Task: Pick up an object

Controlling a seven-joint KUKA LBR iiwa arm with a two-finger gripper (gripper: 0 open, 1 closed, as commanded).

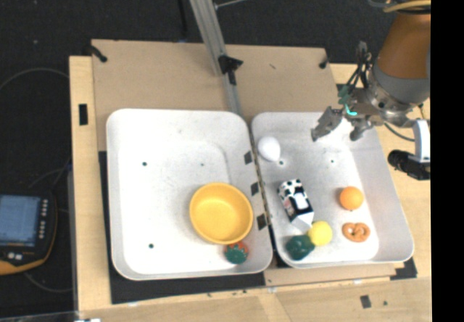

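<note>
My gripper [341,127] hangs over the far end of the right shallow white bin [377,168], fingers spread apart with nothing between them. In that bin, toward the near end from me: a small orange ball [351,198], a brown pretzel-shaped toy [356,231], a yellow ball [320,233], a dark green lump [298,246] and a black-and-white carton [295,201]. A white egg-like thing [270,148] sits by the bin's left wall.

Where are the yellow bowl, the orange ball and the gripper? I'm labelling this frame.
yellow bowl [220,212], camera view, on its inner floor.
orange ball [351,198], camera view, on the middle of its top.
gripper [339,128], camera view, midway between its two fingertips.
</note>
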